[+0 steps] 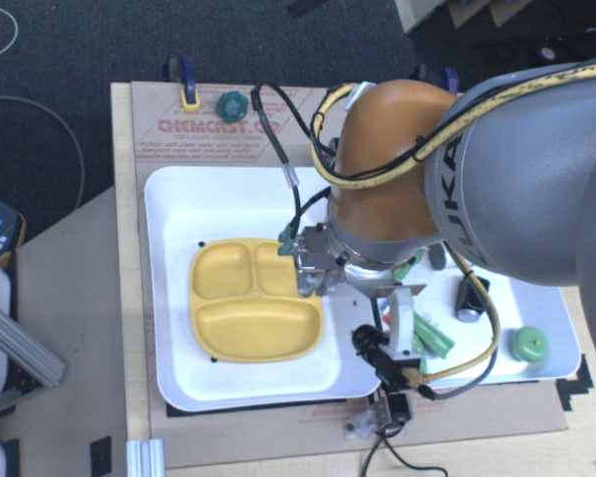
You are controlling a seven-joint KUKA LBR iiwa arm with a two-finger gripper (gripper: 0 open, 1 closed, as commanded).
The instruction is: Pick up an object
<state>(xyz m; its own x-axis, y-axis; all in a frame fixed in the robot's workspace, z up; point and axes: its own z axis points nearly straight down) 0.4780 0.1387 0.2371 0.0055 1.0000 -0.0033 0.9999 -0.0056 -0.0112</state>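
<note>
A yellow divided plate lies in the left white bin. The grey arm with its orange band reaches in from the right and covers the middle of the bench. My gripper hangs at the plate's right rim, over the wall between the two bins. In the right bin lie a green block, a green round piece and a small dark object. The wrist hides much of the right bin.
A teal round knob and a yellow-blue clamp sit on the cardboard board behind the bins. Cables loop around the wrist. Grey equipment stands at the left edge.
</note>
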